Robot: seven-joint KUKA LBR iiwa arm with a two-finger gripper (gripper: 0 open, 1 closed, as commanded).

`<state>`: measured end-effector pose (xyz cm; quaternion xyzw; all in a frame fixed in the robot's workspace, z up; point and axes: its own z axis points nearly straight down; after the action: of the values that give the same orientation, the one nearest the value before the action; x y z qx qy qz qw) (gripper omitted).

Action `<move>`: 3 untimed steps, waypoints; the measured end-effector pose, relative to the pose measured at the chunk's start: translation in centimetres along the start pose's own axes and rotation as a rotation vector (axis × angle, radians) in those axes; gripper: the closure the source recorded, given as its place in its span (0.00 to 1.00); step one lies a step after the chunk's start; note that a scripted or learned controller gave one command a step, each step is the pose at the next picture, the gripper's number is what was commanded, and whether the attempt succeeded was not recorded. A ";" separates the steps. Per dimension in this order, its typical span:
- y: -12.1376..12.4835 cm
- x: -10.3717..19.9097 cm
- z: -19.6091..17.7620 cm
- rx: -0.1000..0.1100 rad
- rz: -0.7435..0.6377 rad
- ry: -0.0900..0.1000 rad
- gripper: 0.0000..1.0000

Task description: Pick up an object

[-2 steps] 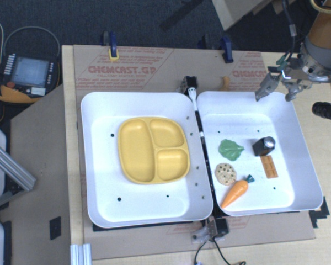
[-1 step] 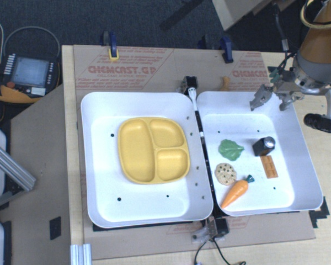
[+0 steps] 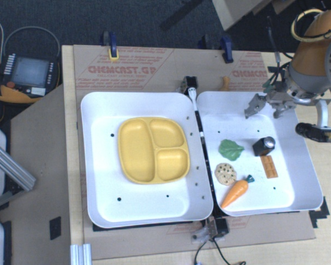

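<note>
We log the end effector (image 3: 266, 107) spread wide, holding nothing, over the right bin's (image 3: 303, 197) far edge, well apart from carrot (image 3: 235, 192), cookie (image 3: 225, 173) and leaf (image 3: 230, 149).

A cardboard-topped bench (image 3: 154, 65) carries two white bins, left (image 3: 99, 197) and right (image 3: 303, 186), touching.

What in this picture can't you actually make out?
- Camera view: the arm's upper part, cut off by the top right edge.
- The black object in the right bin: too small to identify.
- The gripper, open over that bin: whether it touches the floor is unclear.
</note>
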<state>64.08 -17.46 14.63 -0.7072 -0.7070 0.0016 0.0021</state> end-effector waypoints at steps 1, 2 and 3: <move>0.2 0.0 -1.4 -0.007 -0.001 -0.002 1.00; 0.8 -0.6 -7.6 -0.014 -0.001 -0.004 1.00; 0.9 -0.6 -12.9 -0.013 -0.001 -0.004 1.00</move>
<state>65.05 -18.11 27.52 -0.7067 -0.7075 -0.0015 -0.0037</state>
